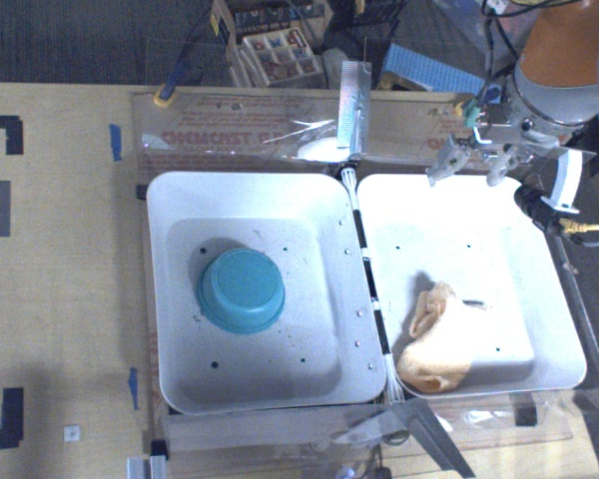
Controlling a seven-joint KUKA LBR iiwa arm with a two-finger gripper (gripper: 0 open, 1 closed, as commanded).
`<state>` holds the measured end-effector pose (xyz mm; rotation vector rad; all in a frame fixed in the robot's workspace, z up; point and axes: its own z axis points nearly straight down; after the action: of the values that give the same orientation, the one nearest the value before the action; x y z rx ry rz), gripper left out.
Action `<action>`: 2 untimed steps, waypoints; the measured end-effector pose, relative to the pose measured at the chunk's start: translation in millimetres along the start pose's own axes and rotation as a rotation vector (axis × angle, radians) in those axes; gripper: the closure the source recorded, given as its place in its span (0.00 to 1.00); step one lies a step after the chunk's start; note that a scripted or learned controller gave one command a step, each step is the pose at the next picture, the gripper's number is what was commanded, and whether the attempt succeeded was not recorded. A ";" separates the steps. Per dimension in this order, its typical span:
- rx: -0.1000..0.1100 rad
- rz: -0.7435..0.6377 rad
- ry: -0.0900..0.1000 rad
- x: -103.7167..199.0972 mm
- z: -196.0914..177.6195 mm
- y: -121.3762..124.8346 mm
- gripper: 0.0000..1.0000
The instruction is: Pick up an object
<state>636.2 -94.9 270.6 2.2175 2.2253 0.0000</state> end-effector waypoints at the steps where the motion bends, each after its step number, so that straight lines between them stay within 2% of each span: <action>1: 0.000 -0.298 0.001 -5.1 108.8 -76.6 0.00; 2: -0.010 -0.337 -0.001 -12.6 182.0 -113.6 0.00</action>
<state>522.7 -107.9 88.6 1.8088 2.5591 0.0098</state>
